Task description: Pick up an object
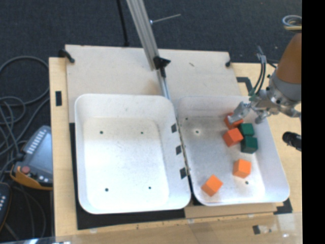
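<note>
While the grey two-finger gripper (237, 117) sits low over the right white bin (271, 187), I cannot tell its state. It meets a small orange cube (233, 121) beside green cubes (248, 138). I judge nothing lifted yet; grasp and raise remain.

One fixed camera looks down aslant on both bins (127, 105).

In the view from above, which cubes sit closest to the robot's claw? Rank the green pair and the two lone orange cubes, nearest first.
Measured from the gripper:
1. Green pair, just below it in the right bin.
2. Orange cube, lower, toward the bin's right side.
3. Orange cube, near the bin's front left corner.
</note>
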`<action>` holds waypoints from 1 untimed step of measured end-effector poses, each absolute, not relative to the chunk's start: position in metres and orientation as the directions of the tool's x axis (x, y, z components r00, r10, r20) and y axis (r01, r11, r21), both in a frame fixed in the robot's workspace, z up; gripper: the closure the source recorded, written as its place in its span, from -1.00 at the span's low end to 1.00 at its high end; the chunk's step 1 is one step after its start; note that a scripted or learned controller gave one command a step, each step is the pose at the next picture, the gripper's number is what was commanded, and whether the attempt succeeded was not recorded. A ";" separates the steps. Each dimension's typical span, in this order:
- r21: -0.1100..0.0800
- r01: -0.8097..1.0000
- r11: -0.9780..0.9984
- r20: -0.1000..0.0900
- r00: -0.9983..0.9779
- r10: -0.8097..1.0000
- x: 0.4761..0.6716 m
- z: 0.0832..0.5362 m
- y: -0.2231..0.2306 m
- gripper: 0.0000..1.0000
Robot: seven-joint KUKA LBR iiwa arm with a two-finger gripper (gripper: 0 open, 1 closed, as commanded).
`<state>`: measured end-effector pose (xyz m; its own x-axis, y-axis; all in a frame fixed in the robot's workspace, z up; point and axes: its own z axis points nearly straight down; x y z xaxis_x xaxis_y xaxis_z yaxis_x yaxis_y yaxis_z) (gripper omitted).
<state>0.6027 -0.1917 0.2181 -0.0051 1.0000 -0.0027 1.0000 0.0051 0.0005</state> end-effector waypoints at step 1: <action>-0.009 1.000 0.001 0.002 -0.001 1.000 0.537 0.115 -0.164 -1.00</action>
